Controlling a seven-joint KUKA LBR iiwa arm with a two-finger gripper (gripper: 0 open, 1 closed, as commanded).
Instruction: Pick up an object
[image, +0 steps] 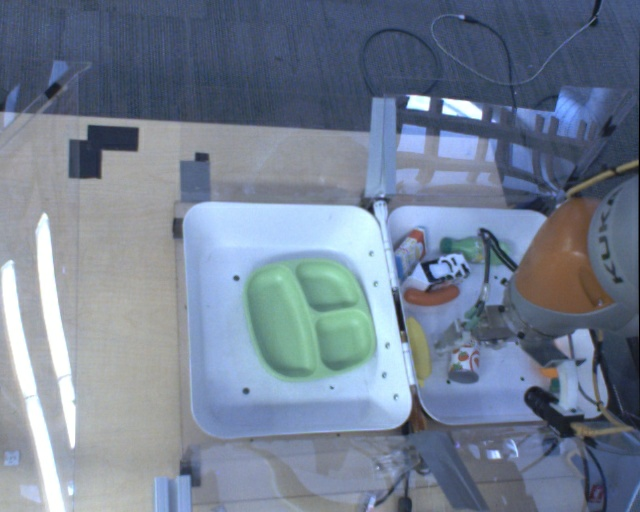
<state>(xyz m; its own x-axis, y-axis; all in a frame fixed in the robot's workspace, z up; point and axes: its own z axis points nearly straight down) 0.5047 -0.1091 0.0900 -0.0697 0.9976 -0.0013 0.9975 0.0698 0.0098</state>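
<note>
The picture is bright and a bit washed out. Long white streaks of glare shine on the clear sheet at the left. The white bins look very bright, with soft grey shadows along their walls. The green tray looks a little fuzzy. The dark floor at the top is dim and grainy

L bin holds a green divided plate, 3 sections, sat approx mid-bin. Bench is light wood w/ black tape marks top-left. Dark carpet behind bench; thin cables loop across it top-right.
</note>
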